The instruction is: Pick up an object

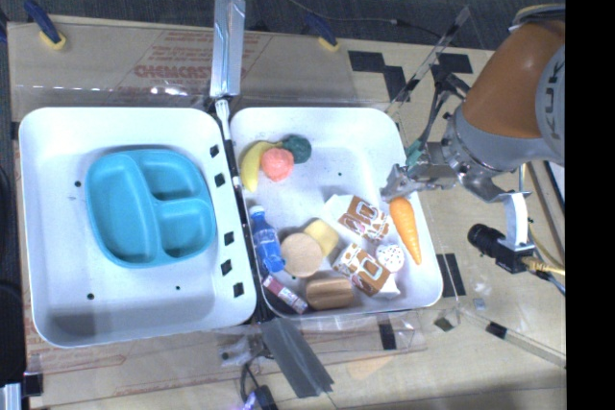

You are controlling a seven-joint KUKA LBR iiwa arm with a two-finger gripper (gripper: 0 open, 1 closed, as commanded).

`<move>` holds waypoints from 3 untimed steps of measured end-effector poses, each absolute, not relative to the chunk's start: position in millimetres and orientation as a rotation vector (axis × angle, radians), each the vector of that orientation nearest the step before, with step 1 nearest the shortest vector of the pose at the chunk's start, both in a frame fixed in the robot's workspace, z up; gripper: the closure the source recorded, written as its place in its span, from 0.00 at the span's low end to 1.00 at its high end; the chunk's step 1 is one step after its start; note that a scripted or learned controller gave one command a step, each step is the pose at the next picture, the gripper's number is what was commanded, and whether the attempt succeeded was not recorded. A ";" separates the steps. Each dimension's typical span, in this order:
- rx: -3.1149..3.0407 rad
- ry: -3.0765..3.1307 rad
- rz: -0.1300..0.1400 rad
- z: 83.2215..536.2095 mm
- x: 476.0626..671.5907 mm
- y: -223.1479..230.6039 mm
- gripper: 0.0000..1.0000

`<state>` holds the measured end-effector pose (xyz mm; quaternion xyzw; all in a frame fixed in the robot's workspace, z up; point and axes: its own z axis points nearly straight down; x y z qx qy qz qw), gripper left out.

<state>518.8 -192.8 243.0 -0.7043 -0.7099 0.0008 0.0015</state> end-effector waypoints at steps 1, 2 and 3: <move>-2.146 -2.284 0.007 119.0 503.2 -128.3 0.00; -1.848 -2.564 -0.018 99.1 484.6 -119.5 0.00; -1.843 -2.570 -0.020 109.4 486.2 -119.4 1.00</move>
